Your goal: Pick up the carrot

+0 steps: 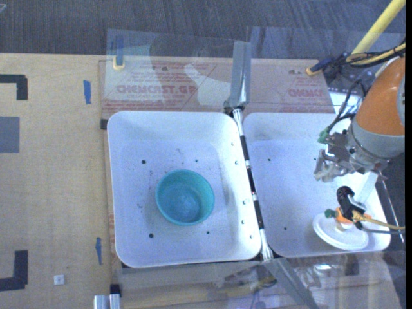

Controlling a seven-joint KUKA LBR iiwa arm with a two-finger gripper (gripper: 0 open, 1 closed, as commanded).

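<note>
Your carrot (pixel 343 220) lies on the plate (pixel 331 234) in the right bin's (pixel 283 172) near right corner. The jaws hang just beyond it; released or clenched, you cannot tell. Centre them over the carrot, straddle its width, then descend.

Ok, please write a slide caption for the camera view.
Gripper hovers over the right bin near the carrot on a white plate; a teal bowl sits in the left bin.
</note>
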